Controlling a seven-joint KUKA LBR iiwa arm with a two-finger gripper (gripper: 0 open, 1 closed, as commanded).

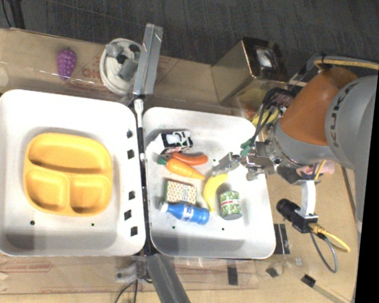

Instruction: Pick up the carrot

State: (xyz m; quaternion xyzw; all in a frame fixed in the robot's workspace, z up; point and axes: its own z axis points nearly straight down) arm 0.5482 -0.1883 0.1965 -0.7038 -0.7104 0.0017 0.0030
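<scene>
carrot (183,169) in right bin (254,238) | claw (232,163) above banana (212,187)

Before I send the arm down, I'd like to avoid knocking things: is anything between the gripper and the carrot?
Nothing lies directly between. The gripper hangs over the right bin, just right of the carrot. Close neighbours crowd it, though: a red-orange sausage-like toy along its upper side, a banana at its right end, a small box below.

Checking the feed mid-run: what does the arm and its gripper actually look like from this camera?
The arm is a thick, rounded grey body with a broad orange band above the wrist. Yellow and dark cables bunch at its left side, and a yellow cable runs along its top edge. The gripper is a small metallic grey assembly, blurred here, so no markings are readable.
</scene>
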